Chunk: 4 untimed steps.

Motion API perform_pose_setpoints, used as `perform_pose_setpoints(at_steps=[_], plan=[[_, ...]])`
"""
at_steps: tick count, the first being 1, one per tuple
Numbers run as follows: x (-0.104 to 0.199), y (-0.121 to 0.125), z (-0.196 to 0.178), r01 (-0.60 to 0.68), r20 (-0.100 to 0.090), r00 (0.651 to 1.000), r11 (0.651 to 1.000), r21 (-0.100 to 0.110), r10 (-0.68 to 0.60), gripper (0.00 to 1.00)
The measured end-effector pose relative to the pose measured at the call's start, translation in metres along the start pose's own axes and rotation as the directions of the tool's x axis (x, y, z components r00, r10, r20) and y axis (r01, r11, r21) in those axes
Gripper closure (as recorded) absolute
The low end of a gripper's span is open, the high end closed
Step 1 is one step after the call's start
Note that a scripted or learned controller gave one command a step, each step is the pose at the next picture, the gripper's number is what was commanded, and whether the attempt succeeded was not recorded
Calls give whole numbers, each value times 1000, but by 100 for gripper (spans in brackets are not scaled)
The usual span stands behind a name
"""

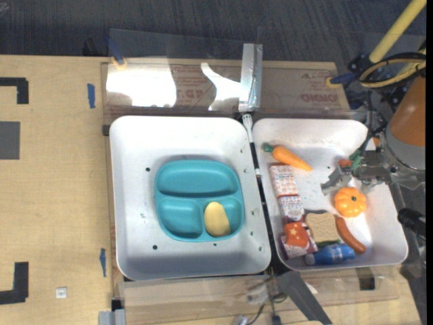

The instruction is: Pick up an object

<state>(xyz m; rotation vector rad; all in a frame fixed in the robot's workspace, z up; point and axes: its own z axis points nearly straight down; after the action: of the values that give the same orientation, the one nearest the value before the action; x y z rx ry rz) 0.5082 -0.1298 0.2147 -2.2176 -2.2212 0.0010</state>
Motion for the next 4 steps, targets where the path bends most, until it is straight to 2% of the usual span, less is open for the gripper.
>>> perform_pose_setpoints(at_steps=[1,2,3,4], plan=[[11,70,72,-144,1,990,990,0,144,0],[-10,44,118,-137,1,991,991,2,137,0],[25,128,128,-242,1,970,970,-4,242,0],[26,130,116,-239,2,971,971,-9,239,100]])
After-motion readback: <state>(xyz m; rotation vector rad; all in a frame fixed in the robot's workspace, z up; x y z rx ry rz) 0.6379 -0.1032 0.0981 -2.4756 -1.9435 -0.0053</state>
